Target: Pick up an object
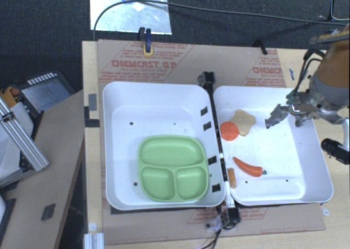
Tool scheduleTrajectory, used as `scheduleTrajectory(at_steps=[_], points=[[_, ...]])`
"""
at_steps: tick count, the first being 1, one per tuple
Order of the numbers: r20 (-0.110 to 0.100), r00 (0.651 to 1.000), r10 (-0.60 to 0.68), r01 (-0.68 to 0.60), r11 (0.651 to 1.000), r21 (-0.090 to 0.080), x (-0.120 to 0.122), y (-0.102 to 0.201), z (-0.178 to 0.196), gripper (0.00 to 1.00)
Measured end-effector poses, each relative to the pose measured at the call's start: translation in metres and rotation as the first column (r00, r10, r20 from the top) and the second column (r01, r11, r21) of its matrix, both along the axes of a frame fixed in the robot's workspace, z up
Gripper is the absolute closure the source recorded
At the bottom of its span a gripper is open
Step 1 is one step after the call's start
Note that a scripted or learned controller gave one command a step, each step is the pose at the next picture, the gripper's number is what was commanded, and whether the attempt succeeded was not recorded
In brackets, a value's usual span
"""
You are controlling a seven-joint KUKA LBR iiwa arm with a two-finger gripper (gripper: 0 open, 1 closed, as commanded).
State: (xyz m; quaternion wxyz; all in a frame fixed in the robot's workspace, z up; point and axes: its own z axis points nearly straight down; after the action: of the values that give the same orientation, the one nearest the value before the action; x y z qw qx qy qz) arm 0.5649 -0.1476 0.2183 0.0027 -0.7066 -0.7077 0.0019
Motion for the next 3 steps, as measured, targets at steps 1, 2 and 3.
scheduleTrajectory(at_steps=[1,2,3], points=[[0.008,1.000,0.001,-0.001,1.000,-0.001,0.002,0.000,0.004,0.00],[0.004,1.000,0.001,-0.001,1.000,0.000,0.002,0.007,-0.040,0.00],[0.002,1.000,0.000,0.000,1.000,0.000,0.005,0.003,-0.100,0.00]])
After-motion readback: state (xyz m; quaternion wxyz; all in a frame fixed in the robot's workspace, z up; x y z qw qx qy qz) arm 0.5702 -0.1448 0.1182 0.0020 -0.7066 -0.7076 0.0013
